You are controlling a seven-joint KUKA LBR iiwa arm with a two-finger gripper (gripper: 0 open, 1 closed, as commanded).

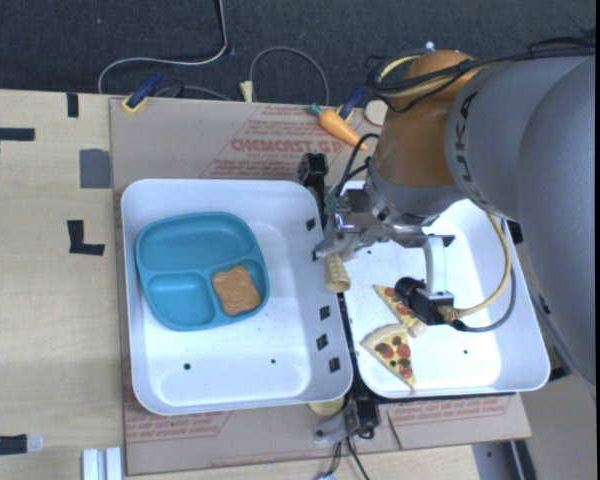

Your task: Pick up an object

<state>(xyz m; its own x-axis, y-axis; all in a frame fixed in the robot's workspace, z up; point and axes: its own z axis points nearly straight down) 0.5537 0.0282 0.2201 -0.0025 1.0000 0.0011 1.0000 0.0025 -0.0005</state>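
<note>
**Arm low over the right bin's left edge**

Here, a small tan cork-like piece [337,273] is seen at the left edge of the right bin [500,368], just beside the wall that is shared with the left bin [140,368]. It lies directly below the gripper [342,240], whose tip is met at its upper end; whether the piece is clamped or merely touched cannot be told, as the tool's state is hidden by the wrist above it.

Two pizza slices are found nearer the front of the same bin: one slice [393,352] toward the front-left corner, and a second slice [401,305] just behind it, partly covered by a black fitting on the arm's yellow cable [495,288].

In the left bin a blue divided plate [190,258] is placed toward the rear left, and a brown cookie-like item [236,290] is held in its lower right compartment.

On the bench, behind the bins, an orange carrot-shaped object [336,126] is laid on the cardboard sheet [270,138].
</note>
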